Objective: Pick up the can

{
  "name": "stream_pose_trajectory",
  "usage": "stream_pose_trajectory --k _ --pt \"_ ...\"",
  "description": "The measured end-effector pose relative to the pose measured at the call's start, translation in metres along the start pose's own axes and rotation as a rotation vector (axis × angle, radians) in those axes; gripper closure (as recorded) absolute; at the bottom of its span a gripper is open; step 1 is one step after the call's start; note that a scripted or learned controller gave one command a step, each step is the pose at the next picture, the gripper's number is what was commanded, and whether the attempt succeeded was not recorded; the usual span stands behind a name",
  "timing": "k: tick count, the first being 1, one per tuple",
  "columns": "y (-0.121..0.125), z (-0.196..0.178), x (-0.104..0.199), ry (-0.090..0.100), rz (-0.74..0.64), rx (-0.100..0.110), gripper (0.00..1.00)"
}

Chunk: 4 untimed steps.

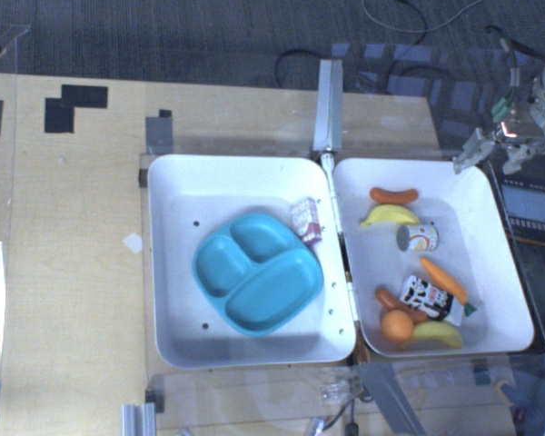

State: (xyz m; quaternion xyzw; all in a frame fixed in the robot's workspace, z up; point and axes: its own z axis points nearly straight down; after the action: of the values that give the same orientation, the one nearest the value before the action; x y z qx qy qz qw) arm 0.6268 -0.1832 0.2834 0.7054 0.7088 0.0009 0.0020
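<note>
Gripper [498,149] hangs with fingers spread wide, holding nothing, at 2 o'clock off the right bin [513,271]. 1 can [418,237] lies near that bin's middle, beside 2 bananas, 2 sausages, 1 carrot, 1 orange.

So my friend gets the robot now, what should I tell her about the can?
Gripper: open, holding nothing, hanging above the top right corner of the right bin.
Can: lying on its side in the right bin, just below the banana and above the carrot.
Blue plate sits in the left bin.
Done: nothing yet, the can is untouched.
Left: move over the can, come down, close on it, lift.
</note>
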Motion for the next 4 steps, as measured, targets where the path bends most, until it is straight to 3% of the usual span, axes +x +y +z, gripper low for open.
stream_pose_trajectory --k 1,2,3,4 --pt "0.003 0.173 0.020 0.001 -0.039 0.002 0.00" --pt "-0.035 0.194 0.062 -0.001 0.175 -0.010 0.00" --pt "0.031 0.197 0.053 0.001 0.061 0.000 0.00" --pt "-0.008 0.195 0.092 0.002 0.225 -0.006 0.00"
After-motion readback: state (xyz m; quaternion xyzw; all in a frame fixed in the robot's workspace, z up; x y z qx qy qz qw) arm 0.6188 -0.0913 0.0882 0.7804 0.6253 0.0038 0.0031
